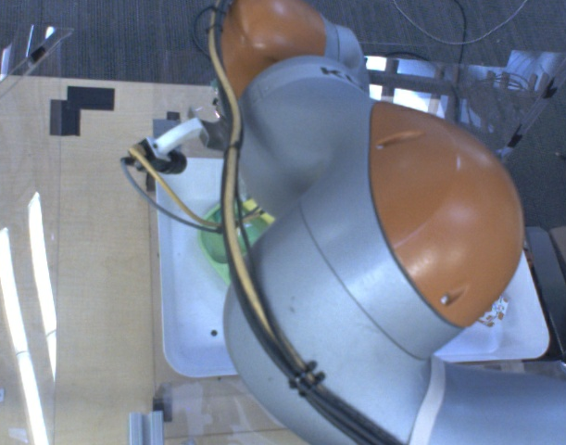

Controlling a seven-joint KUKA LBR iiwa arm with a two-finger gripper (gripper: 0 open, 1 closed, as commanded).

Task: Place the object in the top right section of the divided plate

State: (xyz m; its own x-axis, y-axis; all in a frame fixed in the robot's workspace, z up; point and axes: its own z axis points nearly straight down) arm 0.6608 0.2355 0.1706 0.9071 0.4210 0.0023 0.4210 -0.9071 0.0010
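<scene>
Arm covers bin; green plate edge peeks out beneath. Finger state: cannot tell. Placement progress unclear, judged unfinished.

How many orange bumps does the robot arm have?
2. One orange cap sits at the top, a bigger one at the right. The arm may hide more underneath.

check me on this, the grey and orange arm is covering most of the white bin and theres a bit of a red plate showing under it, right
Not quite: the plate peeking out beside the arm is green, not red. The camera view shows it. The rest holds: the grey and orange arm covers most of the white bin.
</scene>
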